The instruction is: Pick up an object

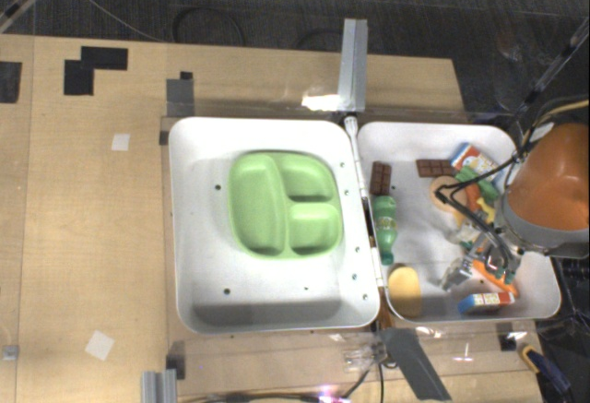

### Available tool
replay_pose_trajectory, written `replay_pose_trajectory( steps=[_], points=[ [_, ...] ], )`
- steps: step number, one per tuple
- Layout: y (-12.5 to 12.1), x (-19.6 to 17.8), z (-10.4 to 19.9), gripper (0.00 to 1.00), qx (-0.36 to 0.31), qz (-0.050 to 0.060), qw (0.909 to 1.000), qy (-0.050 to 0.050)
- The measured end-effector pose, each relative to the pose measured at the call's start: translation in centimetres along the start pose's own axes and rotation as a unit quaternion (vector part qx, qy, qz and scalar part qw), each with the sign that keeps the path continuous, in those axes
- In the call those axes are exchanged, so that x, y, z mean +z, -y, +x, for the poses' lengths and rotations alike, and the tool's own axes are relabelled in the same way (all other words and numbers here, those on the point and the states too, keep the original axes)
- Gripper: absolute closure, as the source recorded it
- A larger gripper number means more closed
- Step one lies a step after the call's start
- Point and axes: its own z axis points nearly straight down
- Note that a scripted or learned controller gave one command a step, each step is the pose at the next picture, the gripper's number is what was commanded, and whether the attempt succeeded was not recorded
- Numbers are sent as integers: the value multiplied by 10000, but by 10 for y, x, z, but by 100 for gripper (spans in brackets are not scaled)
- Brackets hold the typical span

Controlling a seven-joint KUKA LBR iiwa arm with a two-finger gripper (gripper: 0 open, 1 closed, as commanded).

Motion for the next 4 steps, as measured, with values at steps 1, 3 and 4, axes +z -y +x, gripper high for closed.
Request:
replay_pose_trajectory(
  steps=[1,3,4],
  points=[
    [-14,0,7,0,-352,8,9994,8],
    [-13,0,0,0,-2427,-10,9701,0],
    [-13,0,0,0,-2429,-9,9700,1]
  ],
)
